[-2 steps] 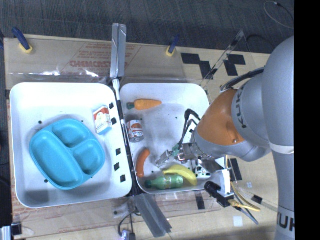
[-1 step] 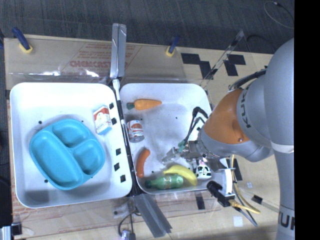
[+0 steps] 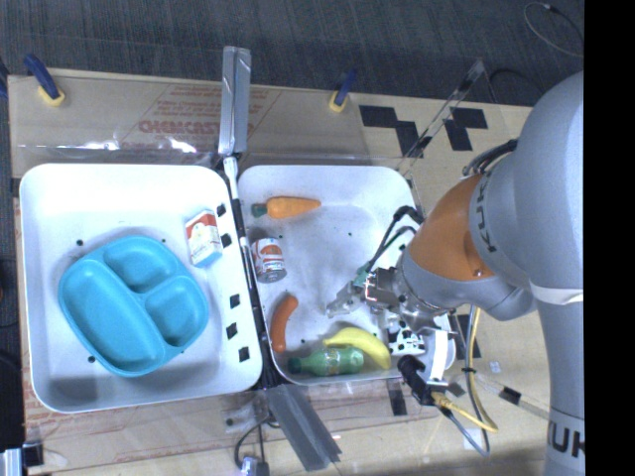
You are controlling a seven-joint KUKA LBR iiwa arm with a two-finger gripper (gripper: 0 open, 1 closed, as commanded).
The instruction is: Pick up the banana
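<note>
The yellow banana (image 3: 361, 342) lies near the front edge of the right bin (image 3: 327, 181), resting against a green bottle (image 3: 326, 362). My gripper (image 3: 355, 297) hangs just behind and above the banana, low over the bin floor. The grey wrist with its orange band reaches in from the right. Nothing is visibly held.
In the right bin there are also an orange carrot (image 3: 293, 206) at the back, a small can (image 3: 269, 259) by the left wall and a brown sausage (image 3: 283, 321). The left bin (image 3: 40, 266) holds a blue divided plate (image 3: 134, 303) and a small red-and-white carton (image 3: 203, 238).
</note>
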